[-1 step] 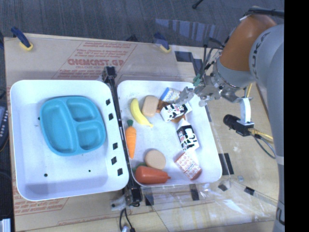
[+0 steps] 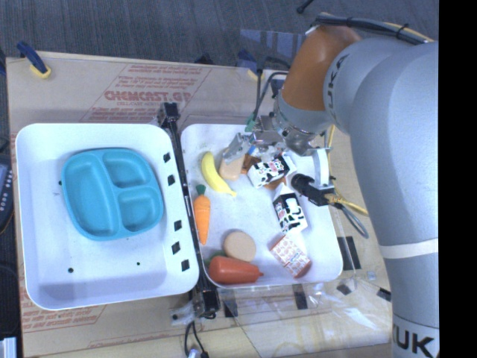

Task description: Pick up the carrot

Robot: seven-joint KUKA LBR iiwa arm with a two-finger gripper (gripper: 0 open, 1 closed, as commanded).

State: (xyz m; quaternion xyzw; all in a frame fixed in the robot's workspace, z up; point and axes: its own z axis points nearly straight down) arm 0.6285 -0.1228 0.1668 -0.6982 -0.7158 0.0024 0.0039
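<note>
The carrot (image 2: 202,213), orange with a green top, lies against the left wall of the right bin (image 2: 328,263), pointing toward the front. My gripper (image 2: 240,148) hangs over the back of that bin, up and to the right of the carrot and apart from it, above a tan piece of food (image 2: 230,169). The grey arm with its orange band (image 2: 317,58) reaches in from the right.
In the right bin also lie a banana (image 2: 215,173), two black-and-white cartons (image 2: 268,171) (image 2: 291,212), a tan round piece (image 2: 240,245), a red sausage (image 2: 233,271) and a red packet (image 2: 290,253). The left bin (image 2: 45,274) holds a blue divided plate (image 2: 112,192).
</note>
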